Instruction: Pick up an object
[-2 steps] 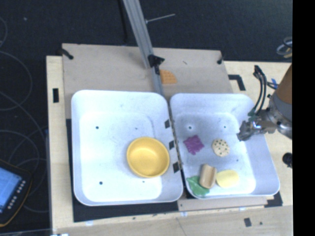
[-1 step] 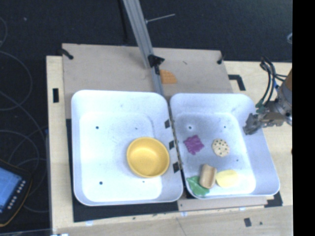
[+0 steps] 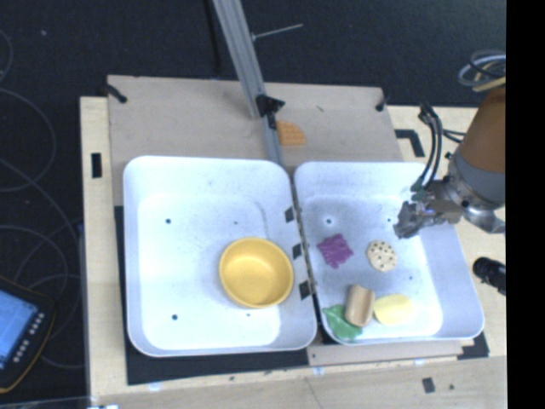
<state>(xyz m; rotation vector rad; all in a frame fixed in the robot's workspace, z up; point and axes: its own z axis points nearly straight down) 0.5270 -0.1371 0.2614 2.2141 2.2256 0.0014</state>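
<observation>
Right white bin (image 3: pixel 443 254): spotted cookie (image 3: pixel 381 256) just below-left of hand (image 3: pixel 407 224).

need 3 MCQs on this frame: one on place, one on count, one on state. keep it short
1. Where is the yellow bowl?
A. In the left bin
B. In the right bin
C. On the bench behind the bins

2. How many loose things lie in the right bin?
A. Two
B. Five
C. Eight

3. How does the gripper stand to the things in the bin?
A. It grips the bowl
B. It is over the right bin's upper right part, apart from all of them
C. It presses on the purple piece

Answers:
1. A: the bowl sits in the left bin, toward its lower right.
2. B: purple piece, dotted round piece, tan cylinder, yellow lump, green piece.
3. B: bare white floor shows between the gripper and the dotted round piece, the nearest.
</observation>
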